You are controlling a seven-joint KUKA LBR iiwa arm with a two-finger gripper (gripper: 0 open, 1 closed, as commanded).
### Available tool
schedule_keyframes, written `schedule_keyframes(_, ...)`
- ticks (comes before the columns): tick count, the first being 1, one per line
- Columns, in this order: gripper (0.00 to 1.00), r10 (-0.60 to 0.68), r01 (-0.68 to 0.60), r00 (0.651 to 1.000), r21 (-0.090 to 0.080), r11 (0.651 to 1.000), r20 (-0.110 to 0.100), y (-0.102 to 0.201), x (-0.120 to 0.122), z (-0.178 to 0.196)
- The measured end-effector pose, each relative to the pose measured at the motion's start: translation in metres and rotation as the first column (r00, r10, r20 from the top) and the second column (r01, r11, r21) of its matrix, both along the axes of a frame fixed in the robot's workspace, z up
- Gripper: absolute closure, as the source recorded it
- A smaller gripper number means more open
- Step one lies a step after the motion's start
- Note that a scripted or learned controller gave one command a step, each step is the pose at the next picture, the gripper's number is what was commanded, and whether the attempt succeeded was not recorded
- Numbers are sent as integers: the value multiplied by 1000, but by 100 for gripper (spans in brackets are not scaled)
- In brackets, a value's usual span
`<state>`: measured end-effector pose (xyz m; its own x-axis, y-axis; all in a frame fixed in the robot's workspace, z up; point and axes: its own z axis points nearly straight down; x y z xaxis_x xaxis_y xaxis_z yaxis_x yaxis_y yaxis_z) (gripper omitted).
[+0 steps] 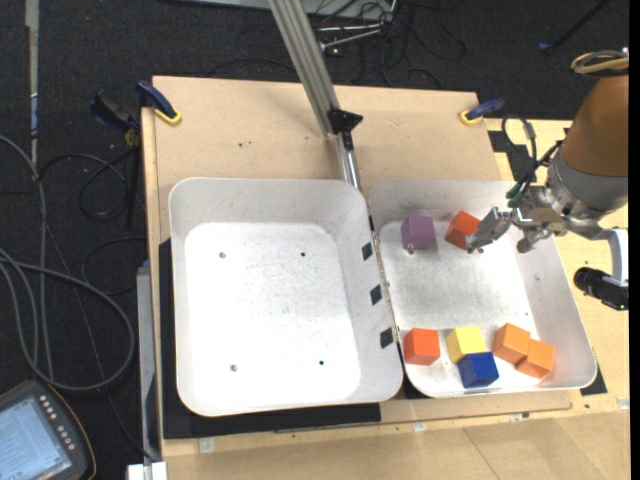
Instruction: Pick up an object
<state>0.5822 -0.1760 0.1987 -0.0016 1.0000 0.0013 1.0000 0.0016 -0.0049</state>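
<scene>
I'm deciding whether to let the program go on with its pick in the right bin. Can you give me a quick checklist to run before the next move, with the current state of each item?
1. Target in reach: orange-red block lies right beside the pincer: ok.
2. Block between the pincer's tips: cannot tell.
3. Neighbour clearance: purple block sits apart from the target, on its far side from the pincer: ok.
4. Other blocks out of the way: orange cube, yellow cube, blue cube and two orange blocks cluster along the near wall: ok.
5. Pincer inside the right bin walls: ok.
</scene>
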Motion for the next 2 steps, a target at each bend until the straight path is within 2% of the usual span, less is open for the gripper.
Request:
schedule_keyframes(1,0,1,-1,1000,-1,1000,5,0,1,3)
schedule_keyframes(2,0,-2,2,1000,-1,1000,1,-3,4,-41)
